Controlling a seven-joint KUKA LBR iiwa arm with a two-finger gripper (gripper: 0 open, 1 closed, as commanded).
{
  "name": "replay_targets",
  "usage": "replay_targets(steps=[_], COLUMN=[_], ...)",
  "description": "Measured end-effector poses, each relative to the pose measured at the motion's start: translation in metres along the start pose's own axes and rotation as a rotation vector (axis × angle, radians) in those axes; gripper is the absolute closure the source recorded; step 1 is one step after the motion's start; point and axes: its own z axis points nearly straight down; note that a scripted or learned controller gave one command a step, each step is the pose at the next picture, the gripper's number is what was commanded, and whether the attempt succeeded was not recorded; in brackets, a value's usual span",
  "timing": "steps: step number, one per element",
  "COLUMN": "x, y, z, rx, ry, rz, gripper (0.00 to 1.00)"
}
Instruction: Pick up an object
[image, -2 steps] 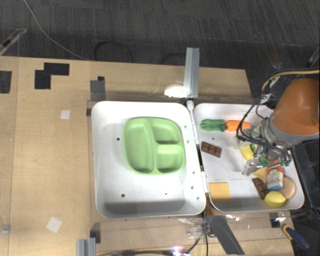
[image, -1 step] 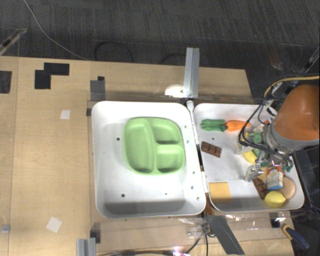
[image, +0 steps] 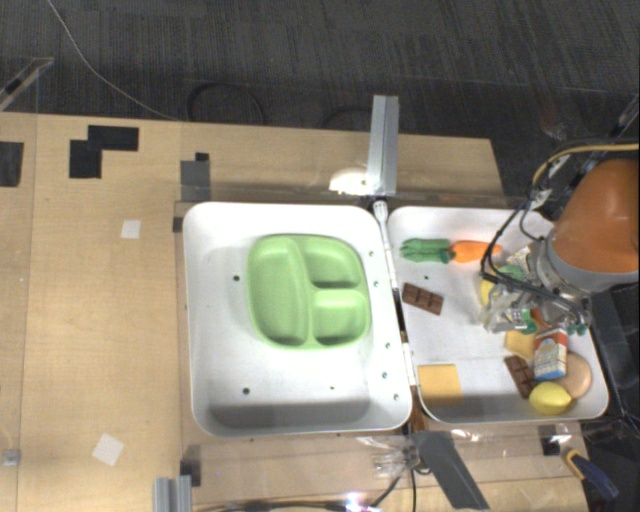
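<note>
My gripper (image: 519, 316) is low over the right side of the right bin (image: 455, 330), under the arm's orange band (image: 600, 230). It sits right above a cluster of small items: a yellow piece (image: 520, 343), a small carton (image: 549, 358), a brown chocolate piece (image: 518, 374), a lemon (image: 550, 398) and a tan round item (image: 577, 373). Whether it touches any of them is hidden. Further left in that bin lie a toy carrot (image: 445, 251), a chocolate bar (image: 422, 298) and a yellow cheese square (image: 440, 381).
The left bin (image: 215, 385) holds a green divided plate (image: 305, 290). A metal post (image: 383, 150) stands behind the seam between the bins. Cables (image: 515, 235) loop beside the arm. The wooden bench (image: 90, 330) spreads to the left.
</note>
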Motion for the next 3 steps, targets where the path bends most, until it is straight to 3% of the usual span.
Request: replay_targets(steps=[1,2,3], x=[0.000,0.055,-0.032], y=[0.000,-0.001,-0.005], z=[0.001,0.013,0.018], rx=[0.000,-0.003,-0.005], ry=[0.001,0.016,0.020], rz=[0.000,0.053,-0.049], gripper=[0.00,0.00,0.00])
